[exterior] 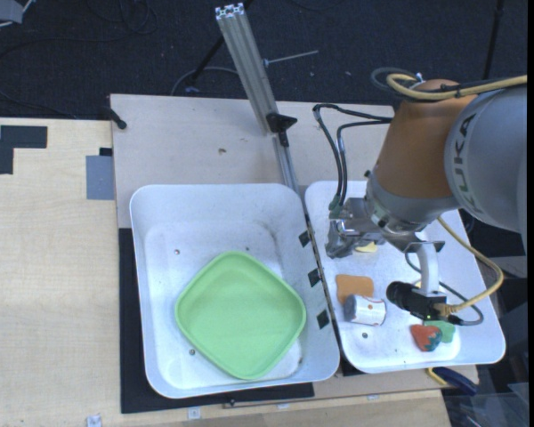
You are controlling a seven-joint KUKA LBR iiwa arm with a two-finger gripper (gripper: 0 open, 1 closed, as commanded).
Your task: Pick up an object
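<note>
Gripper [341, 238] low over right white bin [481, 350], near its left wall; grip state cannot tell. Nearest candidate, orange rectangular sponge-like block [355, 286], lies just toward bin's front edge from gripper, long axis across bin. White cylinder [367, 310] touching beside it. Green square plastic plate [240, 314] fills left white bin [151, 238], farther off.
</note>
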